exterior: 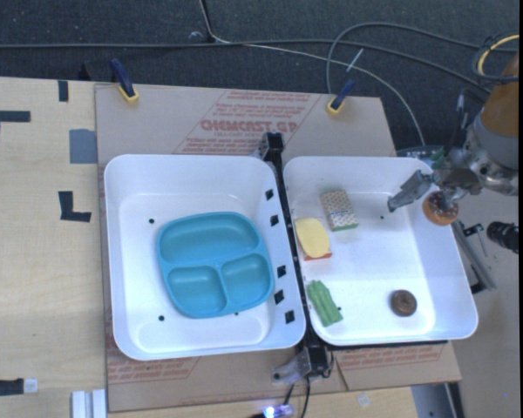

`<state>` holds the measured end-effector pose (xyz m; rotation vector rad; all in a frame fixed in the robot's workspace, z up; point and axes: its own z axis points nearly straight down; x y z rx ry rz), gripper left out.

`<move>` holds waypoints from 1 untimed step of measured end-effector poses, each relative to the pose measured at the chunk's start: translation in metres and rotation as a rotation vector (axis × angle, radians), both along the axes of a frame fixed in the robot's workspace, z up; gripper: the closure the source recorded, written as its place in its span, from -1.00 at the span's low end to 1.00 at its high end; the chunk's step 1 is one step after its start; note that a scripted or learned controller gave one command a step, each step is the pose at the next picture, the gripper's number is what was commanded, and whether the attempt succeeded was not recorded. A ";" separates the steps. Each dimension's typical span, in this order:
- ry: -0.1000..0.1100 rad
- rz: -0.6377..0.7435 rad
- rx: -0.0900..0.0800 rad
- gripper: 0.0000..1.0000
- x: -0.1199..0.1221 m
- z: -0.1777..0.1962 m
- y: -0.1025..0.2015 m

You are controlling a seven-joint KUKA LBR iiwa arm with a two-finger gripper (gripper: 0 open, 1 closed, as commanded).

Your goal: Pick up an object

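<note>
The right bin [436,259] holds several small objects. A speckled grey-green block [337,208] lies near its back left, with a yellow piece [312,237] just in front of it. A green ridged item [323,302] rests at the front left and a brown round item [404,302] at the front right. My gripper [423,196] hangs over the bin's back right rim, apart from all of these. A small orange-brown round thing [440,208] sits right against it; I cannot tell whether it is held.
In the left bin [126,233] lies a blue divided plate [215,262]. Black clips [273,146] join the bins along the middle wall. Cables [366,59] loop behind the right bin. The grey arm with its orange band [504,116] stands at the right edge.
</note>
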<state>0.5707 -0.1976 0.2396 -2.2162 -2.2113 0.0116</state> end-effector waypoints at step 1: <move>-0.011 0.004 -0.003 -1.00 0.003 0.007 0.000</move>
